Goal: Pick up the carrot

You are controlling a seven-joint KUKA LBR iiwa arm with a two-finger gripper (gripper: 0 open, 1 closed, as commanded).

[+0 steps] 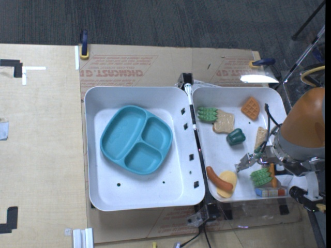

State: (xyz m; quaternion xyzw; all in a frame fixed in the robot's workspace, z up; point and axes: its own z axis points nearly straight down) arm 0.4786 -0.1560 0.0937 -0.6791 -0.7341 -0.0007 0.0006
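Where the arm enters the right bin (207,138), I see the gripper (253,160) hanging apparently open, holding nothing; the carrot (272,173) lies just beside it, partly hidden.

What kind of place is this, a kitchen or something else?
Probably a robot test bench in a lab, not a kitchen. Two white bins sit on clamped cardboard, the food looks like toys, and a grey and orange arm reaches in.
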